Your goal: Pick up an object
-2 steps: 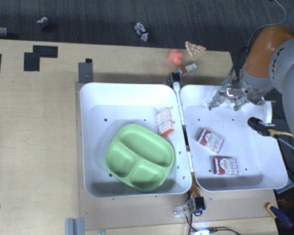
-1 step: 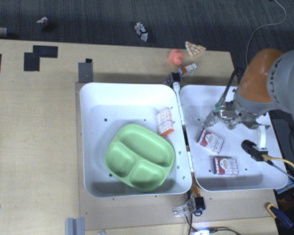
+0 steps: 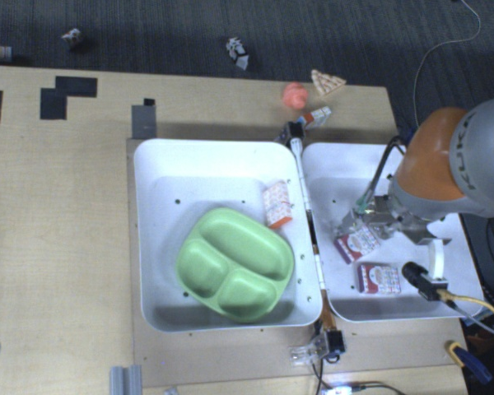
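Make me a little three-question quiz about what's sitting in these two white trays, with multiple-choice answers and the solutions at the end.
1. Where does the green divided plate lie?
A. in the left bin
B. in the right bin
C. on the bench outside the bins

2. How many small red-and-white packets lie in the right bin?
A. none
B. two
C. five

3. Where is the gripper?
A. over the left bin
B. over the floor
C. low in the right bin, at a packet

Answers:
1. A: the plate fills much of the left bin.
2. B: one packet lies by the gripper, another packet nearer the front wall.
3. C: the arm reaches down into the right bin beside the upper packet.
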